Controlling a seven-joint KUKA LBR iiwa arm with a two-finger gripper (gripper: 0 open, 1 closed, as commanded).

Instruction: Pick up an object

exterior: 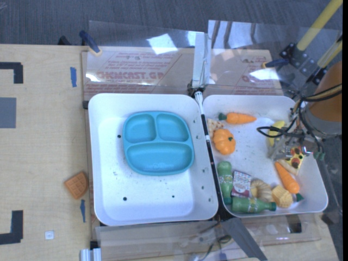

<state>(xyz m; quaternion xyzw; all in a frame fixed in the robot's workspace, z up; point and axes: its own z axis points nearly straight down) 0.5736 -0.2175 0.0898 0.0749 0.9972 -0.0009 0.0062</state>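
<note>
- Arm [326, 99] comes in from the right, orange band visible, wrist over the right bin's [247, 145] far-right side.
- Gripper [284, 148] is down in the right bin, w/ cables looping around it; can't tell if it's wide, narrow or holding anything, too cluttered there.
- Pizza slice [295, 159] lies just beside the gripper tip, touching or nearly so; can't say which.
- Yellow piece [278, 126] sits just behind the gripper, partly hidden by cables.
- Right bin contents, back to front:
- carrot [239, 118] near the back wall, lying sideways
- cracker [213, 125] at the left wall, just beside the carrot's leafy end
- small pumpkin [223, 141] left of centre, near the divider
- 2nd carrot [286, 177] on the right, tilted, just in front of the pizza slice
- green veg [224, 174] along the left wall
- snack packet [241, 183] just beside the green veg
- green bottle [251, 204] lying flat along the front wall
- corn piece [281, 196] front right, by the bottle's cap end
- tan lumpy item [260, 189] btwn packet and corn; can't ID it
- Left bin [109, 200] holds a blue divided plate [158, 142], three compartments, set toward the back half.
- Outside the bins: waffle-like brown square [76, 185] on the wooden bench [38, 145], near the left bin's left wall.
</note>
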